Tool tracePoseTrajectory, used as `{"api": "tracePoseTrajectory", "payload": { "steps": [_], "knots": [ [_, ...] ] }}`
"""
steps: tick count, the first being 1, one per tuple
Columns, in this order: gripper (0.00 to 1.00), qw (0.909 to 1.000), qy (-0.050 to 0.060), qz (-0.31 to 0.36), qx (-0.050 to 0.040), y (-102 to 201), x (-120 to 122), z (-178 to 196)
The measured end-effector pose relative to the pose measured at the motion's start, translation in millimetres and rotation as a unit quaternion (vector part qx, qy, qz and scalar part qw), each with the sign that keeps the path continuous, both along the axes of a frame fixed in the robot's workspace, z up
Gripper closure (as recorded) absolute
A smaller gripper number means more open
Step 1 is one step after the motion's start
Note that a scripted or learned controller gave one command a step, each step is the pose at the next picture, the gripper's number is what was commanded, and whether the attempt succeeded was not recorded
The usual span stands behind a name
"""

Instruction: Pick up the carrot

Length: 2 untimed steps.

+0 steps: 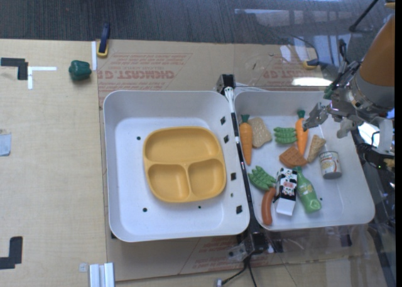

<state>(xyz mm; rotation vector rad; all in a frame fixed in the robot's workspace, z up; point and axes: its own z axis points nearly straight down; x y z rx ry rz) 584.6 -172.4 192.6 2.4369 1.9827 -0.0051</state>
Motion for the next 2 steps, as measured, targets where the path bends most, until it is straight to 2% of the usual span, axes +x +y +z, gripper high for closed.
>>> {"api": "tracePoseTrajectory", "payload": {
  "steps": [1, 2],
  "knots": [
    [0.0, 1.0, -0.004, -0.008, -0.0006, -17, 39, -95],
    [1.0, 1.0, -0.005, -0.007, -0.0001, -17, 40, -84]
  ]
}}
